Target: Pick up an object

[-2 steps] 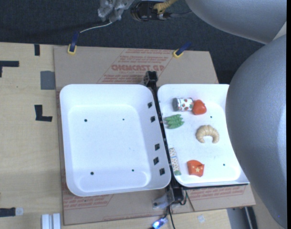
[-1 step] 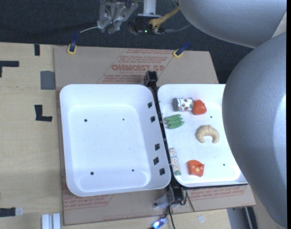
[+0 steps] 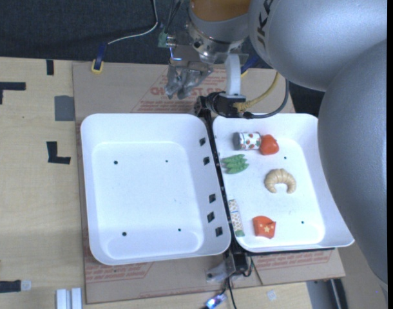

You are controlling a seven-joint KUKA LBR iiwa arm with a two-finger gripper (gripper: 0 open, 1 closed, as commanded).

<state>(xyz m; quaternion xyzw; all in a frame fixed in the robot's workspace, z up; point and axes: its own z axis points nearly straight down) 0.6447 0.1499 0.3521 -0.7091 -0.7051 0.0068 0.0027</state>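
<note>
Five small objects lie in the right bin (image 3: 312, 140): croissant (image 3: 280, 180), green piece (image 3: 235, 164), red piece (image 3: 268, 145), can (image 3: 247, 140), red block (image 3: 264, 226). Hand (image 3: 182, 82) hangs over the tabletop (image 3: 119, 82) beyond the left bin (image 3: 145, 124), well apart from them, holding nothing; finger spread unclear.

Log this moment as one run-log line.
gripper: above bins' far edge, carrying nothing | right bin: croissant, green toy, two red items | stage: pre-pick

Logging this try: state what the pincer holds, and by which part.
Nothing visible in the pincer; it hangs above the cardboard behind the bins, away from the croissant.
</note>
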